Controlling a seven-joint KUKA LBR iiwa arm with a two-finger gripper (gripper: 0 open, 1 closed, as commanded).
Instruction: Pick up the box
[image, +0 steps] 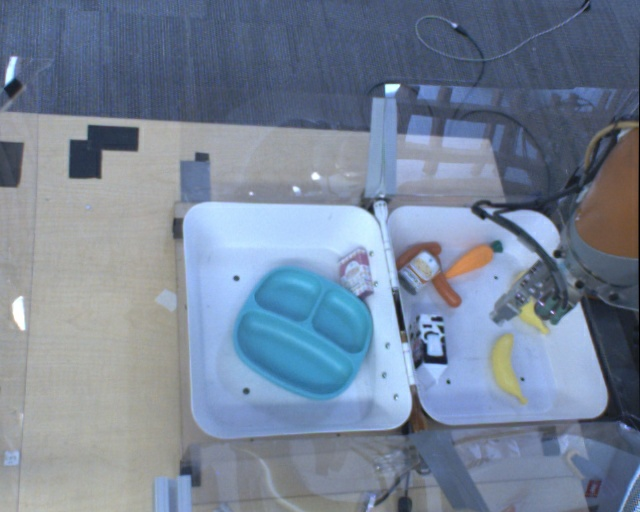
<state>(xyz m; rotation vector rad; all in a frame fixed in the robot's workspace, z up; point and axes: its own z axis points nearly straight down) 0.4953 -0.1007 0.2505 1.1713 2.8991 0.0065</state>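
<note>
While my gripper (527, 303) hangs low over the right bin (575, 400), near its right side, I cannot tell how its jaws stand. My box (431, 339), white with black print, lies against that bin's left wall, well apart from me. Between us sit a carrot (470, 262), a sausage (444, 289) and a small can (422, 267), with a banana (507, 368) just below me. Over in the left bin (215, 400) rest a blue divided plate (303, 331) and a small packet (357, 272)
</note>
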